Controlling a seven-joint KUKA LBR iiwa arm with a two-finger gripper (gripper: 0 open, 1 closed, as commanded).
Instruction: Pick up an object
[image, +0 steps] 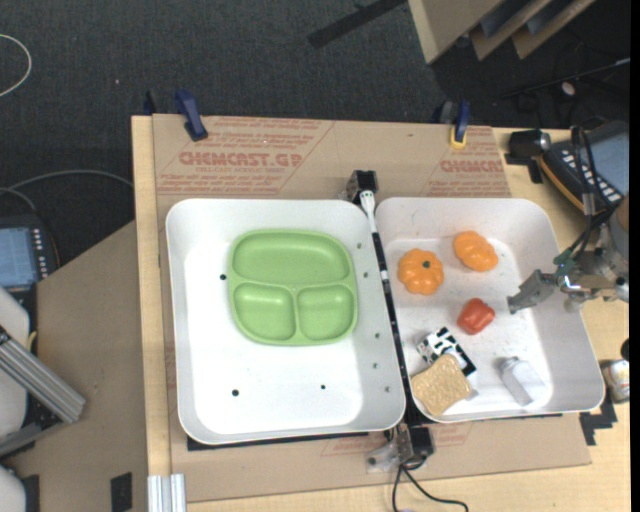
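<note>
Two white bins (200, 330) sit on the desk (150, 200); the tool (535, 290) hovers over the right bin's edge, grip state unclear.

Dark grey carpet (250, 60) is covering the floor around the bench. Brown protective board (300, 150), printed with red lettering, is lying across the benchtop, held by blue clamps (188, 115) at its far edge. Cables (60, 185) are trailing at left.
</note>
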